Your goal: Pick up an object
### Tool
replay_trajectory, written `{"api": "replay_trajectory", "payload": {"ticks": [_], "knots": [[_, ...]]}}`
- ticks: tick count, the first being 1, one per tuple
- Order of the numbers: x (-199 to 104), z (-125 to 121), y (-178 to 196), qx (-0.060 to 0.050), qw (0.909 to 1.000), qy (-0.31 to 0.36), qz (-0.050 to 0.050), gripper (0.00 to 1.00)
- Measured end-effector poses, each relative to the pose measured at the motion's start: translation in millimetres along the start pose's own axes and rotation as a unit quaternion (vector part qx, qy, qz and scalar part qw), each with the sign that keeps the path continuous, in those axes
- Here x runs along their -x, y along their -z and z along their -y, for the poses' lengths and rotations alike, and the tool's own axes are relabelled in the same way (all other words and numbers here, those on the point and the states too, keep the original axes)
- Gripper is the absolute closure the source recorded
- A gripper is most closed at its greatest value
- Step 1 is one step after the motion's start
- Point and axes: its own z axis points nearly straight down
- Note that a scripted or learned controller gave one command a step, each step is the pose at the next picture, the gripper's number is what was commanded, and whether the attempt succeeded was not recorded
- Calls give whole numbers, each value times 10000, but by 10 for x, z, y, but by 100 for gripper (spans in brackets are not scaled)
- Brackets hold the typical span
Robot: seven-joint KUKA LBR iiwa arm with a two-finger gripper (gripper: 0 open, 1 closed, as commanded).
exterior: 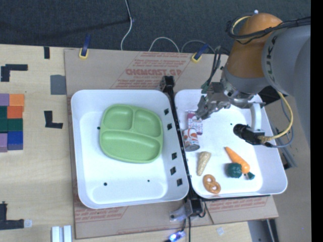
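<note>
Can (pixel 193 131) lies just below claw (pixel 204 109) in rt bin (pixel 270 183); claw state unclear.

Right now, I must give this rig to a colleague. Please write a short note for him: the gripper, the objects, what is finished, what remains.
Gripper: low in the right bin, at the top end of the small can; grasp cannot be confirmed.
Right bin: can lying by the left wall, pale corn piece, pretzel, carrot, dark green item.
Left bin: green divided plate.
Done: approach to the can.
Left: grasp and lift an object.
</note>
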Motion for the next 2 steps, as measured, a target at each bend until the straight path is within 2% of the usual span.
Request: {"api": "replay_trajectory", "payload": {"ticks": [1, 2], "knots": [[-537, 126, -97, -2, 10000, -1, 4, 100], [-974, 372, 22, 1, 10000, -4, 8, 100]]}}
